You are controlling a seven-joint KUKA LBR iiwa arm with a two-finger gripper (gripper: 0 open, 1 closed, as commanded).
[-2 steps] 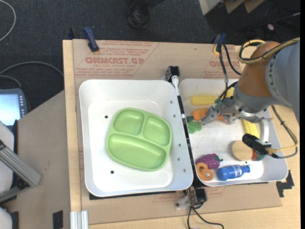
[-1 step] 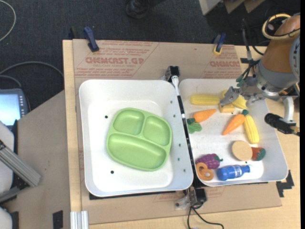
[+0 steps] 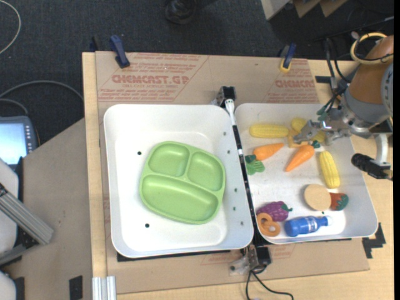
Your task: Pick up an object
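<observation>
You are looking at a table (image 3: 187, 74) topped with brown cardboard printed in red lettering, sitting on dark carpet. Two blue clamps (image 3: 119, 50) are gripping its far edge. A green divided plate (image 3: 182, 181) is lying in the left white bin (image 3: 119, 167). Black cables (image 3: 9, 17) are trailing across the floor at your left

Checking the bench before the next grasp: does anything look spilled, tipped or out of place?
Nothing stands out. The green divided plate lies flat in the left bin; the toy food stays inside the right bin.
</observation>
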